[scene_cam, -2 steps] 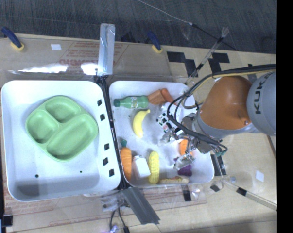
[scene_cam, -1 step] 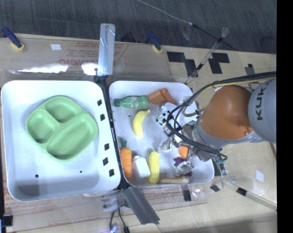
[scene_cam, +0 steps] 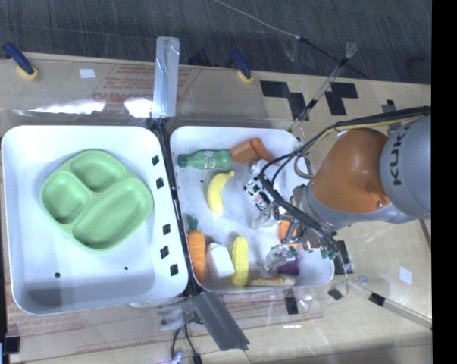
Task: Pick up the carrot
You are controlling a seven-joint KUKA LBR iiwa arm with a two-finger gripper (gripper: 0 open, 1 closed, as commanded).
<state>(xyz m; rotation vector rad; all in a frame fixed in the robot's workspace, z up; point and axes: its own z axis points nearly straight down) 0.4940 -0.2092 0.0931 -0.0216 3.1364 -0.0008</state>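
The left bin (scene_cam: pixel 31 226) holds a green divided plate (scene_cam: pixel 97 198). In the right bin (scene_cam: pixel 184 146), the arm's pincer (scene_cam: pixel 277 230) hovers right of the banana (scene_cam: pixel 217 190); its state cannot be told. The carrot (scene_cam: pixel 197 253) lies against the lower left wall, beside the corn (scene_cam: pixel 240 261).

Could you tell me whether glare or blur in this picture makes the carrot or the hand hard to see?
In the camera view, glare whitens the clear sheet behind the left bin; the carrot by the right bin's near-left wall is soft but readable; the hand is blurred amid clutter, its state unclear.
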